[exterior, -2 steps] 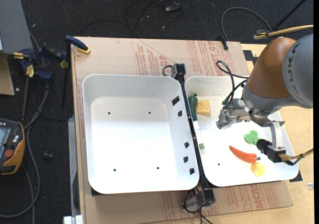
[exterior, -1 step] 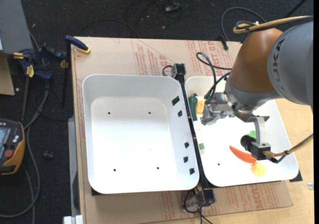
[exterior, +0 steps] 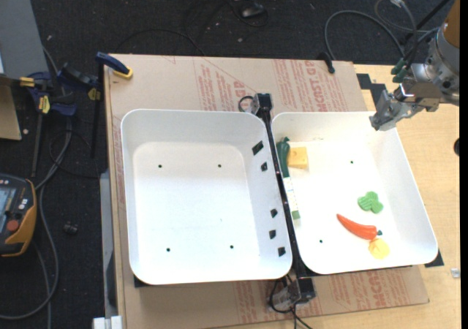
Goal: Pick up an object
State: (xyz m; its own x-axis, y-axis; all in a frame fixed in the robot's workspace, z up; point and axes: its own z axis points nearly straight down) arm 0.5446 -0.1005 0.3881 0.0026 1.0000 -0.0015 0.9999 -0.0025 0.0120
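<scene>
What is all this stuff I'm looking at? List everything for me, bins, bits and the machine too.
White bins: 2, side by side on the board; left bin, right bin.
Yellow block: 1, right bin, by its left wall.
Green piece: 1, right bin, toward its right side.
Orange carrot-shaped piece: 1, right bin, below the green piece.
Small yellow piece: 1, right bin, near corner, at the orange piece's tip.
Brown board: 1, with red print, under both bins.
Clamps: blue and yellow, left of the board.
Yellow handheld device: 1, far left on the floor.
Cables: black and grey, on the dark floor.
Arm: 1, grey, at the right edge.
Claw: 1, grey, over the right bin's far right corner.
</scene>
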